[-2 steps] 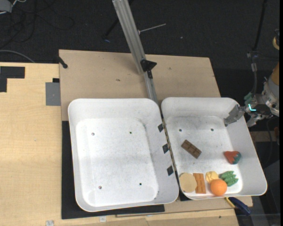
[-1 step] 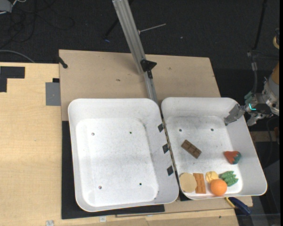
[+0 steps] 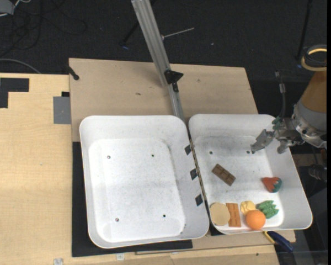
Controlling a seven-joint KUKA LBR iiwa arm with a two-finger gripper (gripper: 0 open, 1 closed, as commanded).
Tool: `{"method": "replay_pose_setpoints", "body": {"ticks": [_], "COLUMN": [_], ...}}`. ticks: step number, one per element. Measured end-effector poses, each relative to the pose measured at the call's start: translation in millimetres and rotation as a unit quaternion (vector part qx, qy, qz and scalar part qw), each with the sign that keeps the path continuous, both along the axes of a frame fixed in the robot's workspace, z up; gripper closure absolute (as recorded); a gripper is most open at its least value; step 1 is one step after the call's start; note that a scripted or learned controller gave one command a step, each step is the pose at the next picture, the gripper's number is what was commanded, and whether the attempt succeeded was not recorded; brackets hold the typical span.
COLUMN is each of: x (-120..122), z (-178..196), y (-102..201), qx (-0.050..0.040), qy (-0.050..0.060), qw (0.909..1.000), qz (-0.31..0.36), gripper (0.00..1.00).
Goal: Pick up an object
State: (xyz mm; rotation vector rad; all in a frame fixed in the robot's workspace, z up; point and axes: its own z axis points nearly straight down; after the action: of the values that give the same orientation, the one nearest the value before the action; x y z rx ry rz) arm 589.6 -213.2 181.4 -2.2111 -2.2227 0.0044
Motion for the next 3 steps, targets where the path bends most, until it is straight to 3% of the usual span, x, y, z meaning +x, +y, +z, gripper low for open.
{"method": "replay_pose_setpoints", "body": {"ticks": [1, 2, 3], "x": [-4.2, -3.8, -4.1], "z": [-64.4, -90.3, -80.2], "y": [2.6, 3.4, 2.9], "qx": [0.0003, -0.0011, -0.0009], "qy": [0.001, -0.002, -0.002], "qw": [1.0000, 1.0000, 1.0000], "qz": [-0.003, -0.003, -0.004], "gripper": [0.00, 0.00, 1.00]}}
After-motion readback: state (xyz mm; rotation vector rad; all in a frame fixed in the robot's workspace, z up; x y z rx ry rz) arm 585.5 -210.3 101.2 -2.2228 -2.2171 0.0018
